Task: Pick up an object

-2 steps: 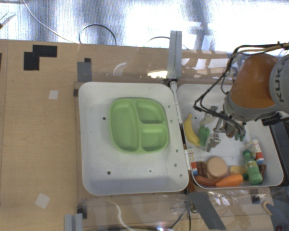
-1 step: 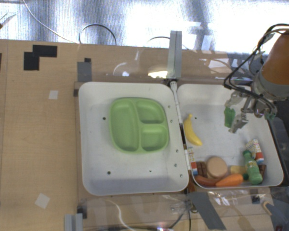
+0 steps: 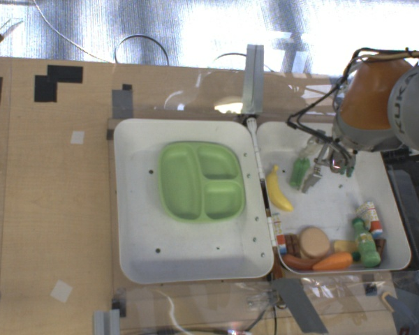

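The end effector (image 3: 320, 169) hovers in the right bin (image 3: 394, 208), fingers spread, just beside a small green bottle (image 3: 300, 172).

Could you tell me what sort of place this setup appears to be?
Probably a robotics lab bench for grasping trials: a KUKA arm reaches over two white bins, toy food such as a banana lies in the right one, and loose cables run behind the wooden bench.
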Controlling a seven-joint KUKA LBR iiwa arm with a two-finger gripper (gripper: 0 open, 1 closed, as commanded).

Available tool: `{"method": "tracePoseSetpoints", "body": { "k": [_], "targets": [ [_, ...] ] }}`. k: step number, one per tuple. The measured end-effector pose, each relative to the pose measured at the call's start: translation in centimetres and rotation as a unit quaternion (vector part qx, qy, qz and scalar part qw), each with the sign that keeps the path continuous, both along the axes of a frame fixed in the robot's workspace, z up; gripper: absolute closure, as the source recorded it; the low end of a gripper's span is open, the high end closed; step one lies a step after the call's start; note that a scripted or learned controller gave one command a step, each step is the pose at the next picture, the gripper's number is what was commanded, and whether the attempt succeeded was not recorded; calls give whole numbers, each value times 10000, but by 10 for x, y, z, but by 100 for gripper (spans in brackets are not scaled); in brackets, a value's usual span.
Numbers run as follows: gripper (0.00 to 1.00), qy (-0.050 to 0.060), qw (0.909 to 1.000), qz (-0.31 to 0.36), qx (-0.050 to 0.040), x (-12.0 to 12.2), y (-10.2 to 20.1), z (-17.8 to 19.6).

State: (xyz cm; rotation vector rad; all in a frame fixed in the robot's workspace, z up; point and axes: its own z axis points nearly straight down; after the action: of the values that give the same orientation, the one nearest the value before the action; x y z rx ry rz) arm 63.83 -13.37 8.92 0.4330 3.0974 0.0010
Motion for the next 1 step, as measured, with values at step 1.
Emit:
{"method": "tracePoseSetpoints", "body": {
  "k": [1],
  "targets": [
    [0, -4, 9935, -1140, 0, 3, -73, 81]
  ]
}}
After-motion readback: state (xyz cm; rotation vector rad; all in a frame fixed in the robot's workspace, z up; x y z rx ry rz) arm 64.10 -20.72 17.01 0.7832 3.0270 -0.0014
